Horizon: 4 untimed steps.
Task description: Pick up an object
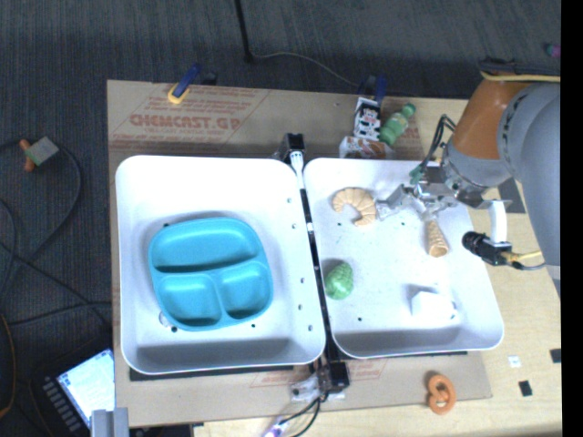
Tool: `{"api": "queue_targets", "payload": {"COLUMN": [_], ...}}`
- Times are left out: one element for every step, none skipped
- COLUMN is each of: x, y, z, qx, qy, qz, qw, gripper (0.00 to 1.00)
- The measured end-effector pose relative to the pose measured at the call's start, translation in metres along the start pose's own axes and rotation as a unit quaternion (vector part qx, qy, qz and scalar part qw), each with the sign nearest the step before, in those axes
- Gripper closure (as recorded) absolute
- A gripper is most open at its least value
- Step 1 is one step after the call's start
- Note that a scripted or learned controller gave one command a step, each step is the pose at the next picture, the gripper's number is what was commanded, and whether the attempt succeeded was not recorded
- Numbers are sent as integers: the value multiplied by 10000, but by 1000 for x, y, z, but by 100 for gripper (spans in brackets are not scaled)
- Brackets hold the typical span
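My gripper [414, 200] hangs over the back of the right bin [474, 335], open, with nothing between its fingers. A tan croissant [355, 203] lies just to its left, close to one fingertip. A small beige cone [436, 238] lies just in front of it and to its right. A green ball [339, 279] rests near the bin's left wall. A white block [431, 303] sits at the front right of the bin.
The left bin [137, 335] holds a blue divided tray [211, 271]. Behind the bins on the bench stand a green bottle [396, 124] and a small carton [366, 126]. An orange pretzel toy [441, 391] lies in front of the right bin.
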State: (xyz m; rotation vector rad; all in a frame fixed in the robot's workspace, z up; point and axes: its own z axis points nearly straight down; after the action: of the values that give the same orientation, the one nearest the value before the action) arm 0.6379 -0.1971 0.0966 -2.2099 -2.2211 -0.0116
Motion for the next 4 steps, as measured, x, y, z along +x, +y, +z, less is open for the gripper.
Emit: {"api": "queue_targets", "payload": {"x": [-4,-4,16,80], "y": [-1,-1,-106,-108], "z": [-10,-10,9,10], "qx": [-9,-7,-22,-50], "qy": [-55,-57,-70,-74], "qz": [2,3,30,23], "qw": [10000,10000,10000,10000], "gripper": [100,0,0,0]}}
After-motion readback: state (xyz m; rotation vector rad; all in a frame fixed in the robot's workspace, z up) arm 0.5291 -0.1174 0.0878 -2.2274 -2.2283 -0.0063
